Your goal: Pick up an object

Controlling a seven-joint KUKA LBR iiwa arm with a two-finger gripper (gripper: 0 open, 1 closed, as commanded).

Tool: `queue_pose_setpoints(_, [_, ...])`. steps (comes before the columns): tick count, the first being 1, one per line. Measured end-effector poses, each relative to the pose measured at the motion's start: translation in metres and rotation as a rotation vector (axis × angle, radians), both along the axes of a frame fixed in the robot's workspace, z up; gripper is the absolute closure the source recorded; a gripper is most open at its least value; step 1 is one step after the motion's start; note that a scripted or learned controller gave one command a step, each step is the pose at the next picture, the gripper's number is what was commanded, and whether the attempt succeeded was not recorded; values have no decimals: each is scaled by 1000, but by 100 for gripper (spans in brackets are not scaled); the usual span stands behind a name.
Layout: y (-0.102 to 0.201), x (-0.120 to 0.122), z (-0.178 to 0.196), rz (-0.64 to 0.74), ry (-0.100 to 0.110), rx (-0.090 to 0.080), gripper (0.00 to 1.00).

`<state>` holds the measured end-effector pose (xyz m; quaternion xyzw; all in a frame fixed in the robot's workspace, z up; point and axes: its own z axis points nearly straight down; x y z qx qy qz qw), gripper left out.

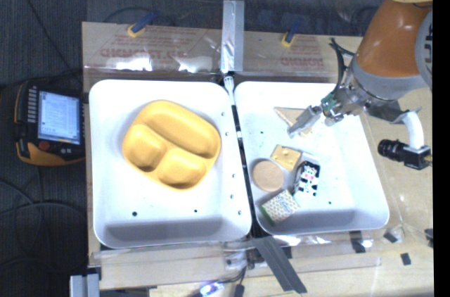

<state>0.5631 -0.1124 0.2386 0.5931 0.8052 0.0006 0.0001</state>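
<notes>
My gripper (301, 125) hangs low over the upper middle of the right bin (355, 169), reaching in from the right. A small tan triangular piece (284, 112) lies just left of its tip; I cannot tell whether they touch. Below it lie a yellow square cracker-like piece (286, 157), a round tan disc (266, 175), a black-and-white item (307, 178) and a green patterned block (279, 205). A large yellow lumpy object (171, 143) fills the middle of the left bin (112, 211).
The bins meet at a raised rim (238, 148) down the middle. A hand-held control pendant (50, 121) lies off the bench at the left. A metal post (233, 35) stands behind the bins. The right half of the right bin is bare white floor.
</notes>
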Motion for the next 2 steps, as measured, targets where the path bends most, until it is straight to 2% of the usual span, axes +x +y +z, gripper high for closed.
queue_pose_setpoints(1, [-34,-43,-131,-163,5,1,0])
queue_pose_setpoints(2, [-33,-43,-123,-162,6,3,100])
